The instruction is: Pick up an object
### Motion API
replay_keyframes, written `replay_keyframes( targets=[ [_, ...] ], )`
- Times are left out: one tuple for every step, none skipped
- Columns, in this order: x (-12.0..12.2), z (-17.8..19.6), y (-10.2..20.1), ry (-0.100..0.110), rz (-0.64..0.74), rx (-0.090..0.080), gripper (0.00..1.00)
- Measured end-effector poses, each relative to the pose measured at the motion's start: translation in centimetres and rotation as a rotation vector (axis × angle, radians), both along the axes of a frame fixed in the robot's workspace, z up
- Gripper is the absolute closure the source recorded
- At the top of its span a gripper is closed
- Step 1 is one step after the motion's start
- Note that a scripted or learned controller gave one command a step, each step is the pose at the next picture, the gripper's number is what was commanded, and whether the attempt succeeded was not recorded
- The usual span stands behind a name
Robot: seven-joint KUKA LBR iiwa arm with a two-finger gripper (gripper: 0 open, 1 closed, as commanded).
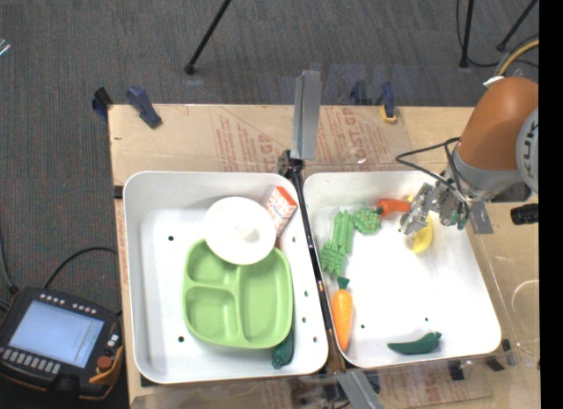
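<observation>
While hanging over the right bin point(488, 310), gripper point(420, 222), jaws' state unreadable, hovering directly above the yellow fruit point(423, 239); red pepper point(392, 207) lying just left, green Lego point(337, 244) further left, carrot point(342, 312) below.

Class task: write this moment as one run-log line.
arm: over right bin | gripper: above banana | grasp: unconfirmed | nearby: small carrot
</observation>
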State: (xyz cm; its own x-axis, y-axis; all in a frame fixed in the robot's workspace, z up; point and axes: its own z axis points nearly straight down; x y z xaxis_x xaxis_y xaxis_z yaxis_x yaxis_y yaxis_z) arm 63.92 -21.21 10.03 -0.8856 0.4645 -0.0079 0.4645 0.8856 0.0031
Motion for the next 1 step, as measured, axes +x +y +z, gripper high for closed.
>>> replay_keyframes(
  targets=[
    [-6.94, -1.33, 0.24, 0.008, -0.133, 0.003, 1.00]
  ],
)
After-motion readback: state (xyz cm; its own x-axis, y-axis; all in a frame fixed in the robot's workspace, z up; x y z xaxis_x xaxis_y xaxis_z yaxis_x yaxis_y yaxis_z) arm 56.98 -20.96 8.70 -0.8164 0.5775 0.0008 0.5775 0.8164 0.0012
